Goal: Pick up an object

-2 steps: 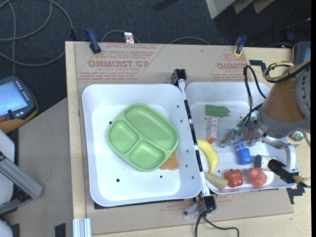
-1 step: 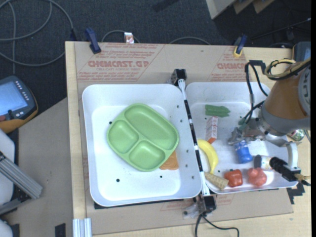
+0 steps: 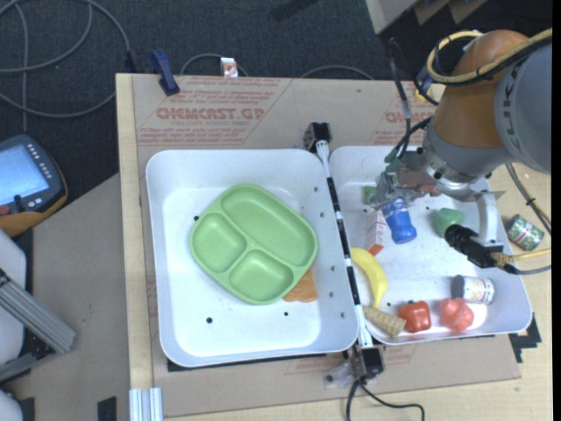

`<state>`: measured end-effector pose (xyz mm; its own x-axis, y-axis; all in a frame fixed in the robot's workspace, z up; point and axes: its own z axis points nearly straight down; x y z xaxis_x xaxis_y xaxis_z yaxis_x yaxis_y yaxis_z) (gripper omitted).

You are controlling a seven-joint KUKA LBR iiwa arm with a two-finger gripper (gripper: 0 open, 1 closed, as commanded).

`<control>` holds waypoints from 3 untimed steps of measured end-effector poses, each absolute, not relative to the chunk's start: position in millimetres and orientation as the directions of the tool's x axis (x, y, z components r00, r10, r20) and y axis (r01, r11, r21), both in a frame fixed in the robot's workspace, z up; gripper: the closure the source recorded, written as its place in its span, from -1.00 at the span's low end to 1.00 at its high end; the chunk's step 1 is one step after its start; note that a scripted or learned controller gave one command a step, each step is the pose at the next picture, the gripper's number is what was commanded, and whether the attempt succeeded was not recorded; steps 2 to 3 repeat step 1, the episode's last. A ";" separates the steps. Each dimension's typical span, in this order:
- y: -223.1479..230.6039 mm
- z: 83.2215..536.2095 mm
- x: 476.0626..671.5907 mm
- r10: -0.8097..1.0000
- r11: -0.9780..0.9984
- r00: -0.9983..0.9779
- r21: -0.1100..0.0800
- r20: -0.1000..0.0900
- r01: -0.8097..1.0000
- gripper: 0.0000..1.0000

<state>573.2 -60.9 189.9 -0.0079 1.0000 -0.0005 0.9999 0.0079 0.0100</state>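
Note:
My gripper [image 3: 396,191] hangs over the far part of the right bin [image 3: 513,310], at the end of the grey arm with its orange band. Right under it, toward the front, is a blue bottle [image 3: 401,224], tilted, its top reaching up to the gripper. I cannot see whether the bottle is held. Beside the bottle are a red-and-white packet [image 3: 377,231] on the left and a green object [image 3: 446,218] on the right.
Nearer the front of the right bin are a yellow banana [image 3: 373,273], a brown piece [image 3: 384,323], a red object [image 3: 415,316], a pink-red object [image 3: 456,314] and a small white bottle [image 3: 474,289]. The left bin [image 3: 175,323] holds a green divided plate [image 3: 252,244] lying on an orange thing [image 3: 303,291].

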 end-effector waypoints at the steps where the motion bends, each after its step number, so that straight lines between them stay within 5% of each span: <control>1: -39.4 209.8 528.1 1.000 0.003 -0.003 -0.003 0.003 1.000 1.00; 3: -39.4 209.8 528.1 1.000 0.003 -0.003 -0.003 0.003 1.000 1.00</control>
